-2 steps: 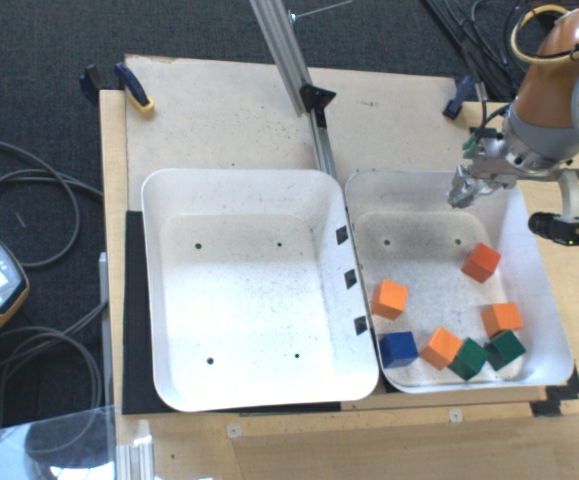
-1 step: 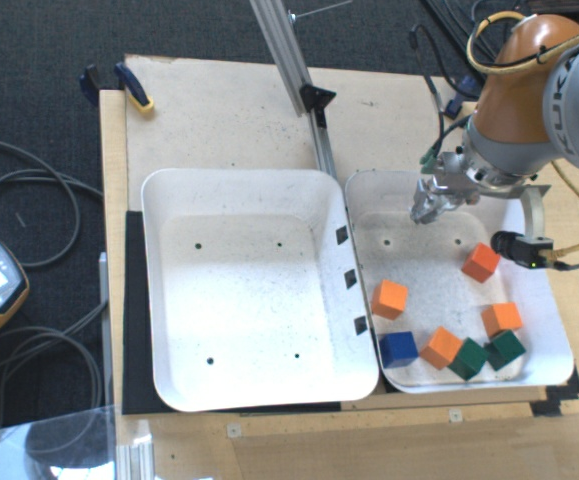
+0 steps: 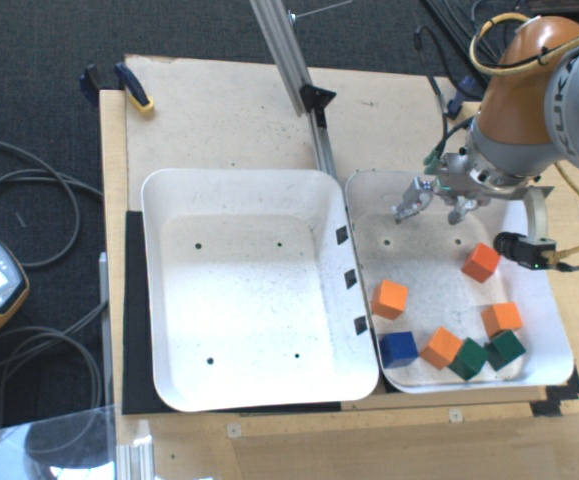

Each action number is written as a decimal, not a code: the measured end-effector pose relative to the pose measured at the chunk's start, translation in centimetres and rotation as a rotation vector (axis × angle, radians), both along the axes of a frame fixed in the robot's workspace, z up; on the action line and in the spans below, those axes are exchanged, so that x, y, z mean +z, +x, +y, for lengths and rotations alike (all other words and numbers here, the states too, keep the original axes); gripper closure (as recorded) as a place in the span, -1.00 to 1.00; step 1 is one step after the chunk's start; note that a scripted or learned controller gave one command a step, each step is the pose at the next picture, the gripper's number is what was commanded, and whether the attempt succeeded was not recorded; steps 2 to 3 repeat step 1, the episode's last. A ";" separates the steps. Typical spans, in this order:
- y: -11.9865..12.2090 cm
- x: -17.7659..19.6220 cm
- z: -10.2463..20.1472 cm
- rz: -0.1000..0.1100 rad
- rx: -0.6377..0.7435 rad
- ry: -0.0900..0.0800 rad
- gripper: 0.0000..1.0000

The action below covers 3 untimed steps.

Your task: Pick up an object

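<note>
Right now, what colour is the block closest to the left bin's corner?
Blue. The blue block shows best in the camera view, low in the right bin.

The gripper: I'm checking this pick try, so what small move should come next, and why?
Probably shift the gripper toward the near side of the right bin and over the red-orange cube, then lower. It hangs over bare floor at the bin's far end with nothing between its jaws, and that cube is the closest and stands apart.

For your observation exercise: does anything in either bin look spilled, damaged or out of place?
Nothing stands out. The blocks, such as the blue cube and dark green cube, lie loosely inside the right bin; the gripper hangs above its far end.
</note>
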State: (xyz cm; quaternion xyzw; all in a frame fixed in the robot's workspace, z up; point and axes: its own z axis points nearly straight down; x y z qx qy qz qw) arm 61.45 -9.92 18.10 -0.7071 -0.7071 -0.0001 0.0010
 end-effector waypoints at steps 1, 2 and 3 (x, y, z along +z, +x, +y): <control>-1.8 3.6 -8.1 -0.006 -0.007 -0.007 -1.00; -1.8 3.6 -8.1 -0.006 -0.007 -0.007 -1.00; -1.8 3.6 -8.1 -0.006 -0.007 -0.007 -1.00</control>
